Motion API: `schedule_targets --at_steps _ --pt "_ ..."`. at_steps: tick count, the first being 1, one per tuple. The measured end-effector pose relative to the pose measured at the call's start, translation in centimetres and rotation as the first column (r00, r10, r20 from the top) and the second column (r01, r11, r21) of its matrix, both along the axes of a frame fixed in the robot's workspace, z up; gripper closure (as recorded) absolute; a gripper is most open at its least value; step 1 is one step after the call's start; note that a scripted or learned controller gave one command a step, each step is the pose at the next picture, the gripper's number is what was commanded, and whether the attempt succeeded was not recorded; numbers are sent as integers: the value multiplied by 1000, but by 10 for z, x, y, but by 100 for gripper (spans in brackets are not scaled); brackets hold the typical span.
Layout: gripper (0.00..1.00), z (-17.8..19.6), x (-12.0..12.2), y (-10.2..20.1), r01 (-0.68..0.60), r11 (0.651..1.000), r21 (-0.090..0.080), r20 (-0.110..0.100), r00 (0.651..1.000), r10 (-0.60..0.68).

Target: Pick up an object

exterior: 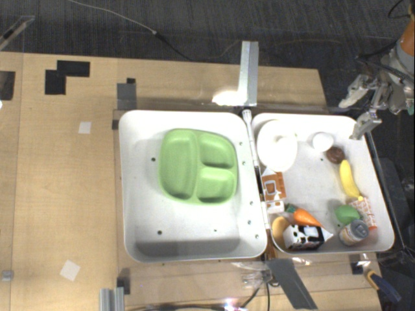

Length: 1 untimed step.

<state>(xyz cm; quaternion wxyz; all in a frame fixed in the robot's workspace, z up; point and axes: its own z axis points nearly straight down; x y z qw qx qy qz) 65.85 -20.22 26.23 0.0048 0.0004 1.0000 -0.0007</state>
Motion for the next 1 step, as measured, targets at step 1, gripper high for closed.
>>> schedule_targets --at_steps 1 --pt "0 -93 -47 9 -23 1000 2 -7 1000 23"
